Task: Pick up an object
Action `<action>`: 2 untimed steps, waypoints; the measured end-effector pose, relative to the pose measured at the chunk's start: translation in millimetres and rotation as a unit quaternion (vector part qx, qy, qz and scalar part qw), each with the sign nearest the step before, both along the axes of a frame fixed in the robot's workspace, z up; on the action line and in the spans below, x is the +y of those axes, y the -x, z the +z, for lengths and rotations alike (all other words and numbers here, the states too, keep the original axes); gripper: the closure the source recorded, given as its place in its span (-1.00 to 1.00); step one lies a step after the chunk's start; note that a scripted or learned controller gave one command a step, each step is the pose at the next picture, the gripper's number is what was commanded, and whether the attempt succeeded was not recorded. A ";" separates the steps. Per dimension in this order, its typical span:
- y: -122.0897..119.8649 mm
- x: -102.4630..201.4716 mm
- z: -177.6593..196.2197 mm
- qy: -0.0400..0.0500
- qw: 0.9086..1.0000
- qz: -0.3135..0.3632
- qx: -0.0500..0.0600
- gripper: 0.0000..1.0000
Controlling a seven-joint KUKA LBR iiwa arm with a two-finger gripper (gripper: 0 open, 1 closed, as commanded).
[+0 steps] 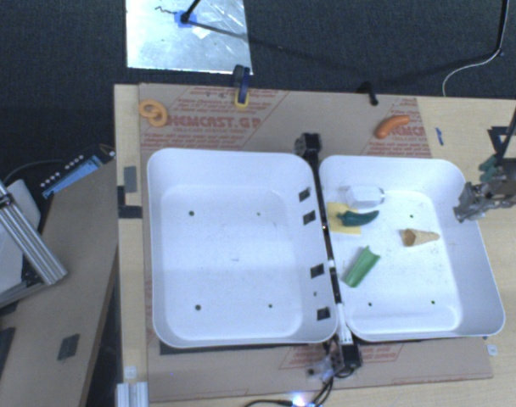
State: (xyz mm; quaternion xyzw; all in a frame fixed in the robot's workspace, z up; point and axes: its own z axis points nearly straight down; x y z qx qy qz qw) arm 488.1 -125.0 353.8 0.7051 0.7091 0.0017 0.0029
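Looking down on the table (266,113), we found the claw (472,203) parked at the far right edge, just outside the rim of the right bin (474,270), and we could not tell its state because it was small and blurred against the arm. It held nothing that we could see. The candidates for picking all lay in the right bin: a green block (361,266) near the divider, a dark green pepper-shaped piece (356,218) lying on something yellow (339,212), a clear or white item (362,197) just above those, and a small tan cone (419,236) nearer the claw. The left bin (232,244) sat beside it. An orange sausage-like toy (392,126) and an orange ring (153,112) lay on the table outside both bins.

We judged the main risk to be the cluster by the divider: pepper, yellow piece and clear item touched or overlapped, so a descent there could pinch two things or push one aside. The cone looked small and tapered, likely to squirt out of a closing grip. The bin's raised rim stood between claw and objects, so a low approach could strike it.
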 end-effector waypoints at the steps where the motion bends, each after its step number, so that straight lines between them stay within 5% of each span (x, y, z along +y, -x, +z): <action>1: -0.9 -0.2 11.1 0.000 1.000 0.001 -0.002 1.00; 2: -40.4 62.5 -124.1 -0.003 1.000 0.002 0.008 1.00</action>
